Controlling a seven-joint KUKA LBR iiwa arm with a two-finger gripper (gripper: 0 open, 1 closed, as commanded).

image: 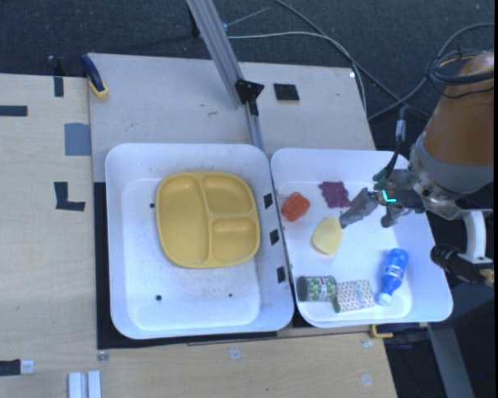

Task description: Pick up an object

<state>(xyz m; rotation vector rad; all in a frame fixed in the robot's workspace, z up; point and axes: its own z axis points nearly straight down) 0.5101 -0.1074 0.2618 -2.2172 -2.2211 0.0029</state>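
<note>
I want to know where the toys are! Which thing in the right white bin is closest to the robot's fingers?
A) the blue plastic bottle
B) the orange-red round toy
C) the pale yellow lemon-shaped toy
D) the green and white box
C: the robot's fingers hang just above and to the right of the pale yellow lemon-shaped toy, nearer than any other item in the right white bin.

A robotics lab: taped bench (33,222), cables (315,31).

Yellow tray (207,219); white bins (124,222); orange-red lump (295,206); purple piece (334,193); blue bottle (391,274).
</note>
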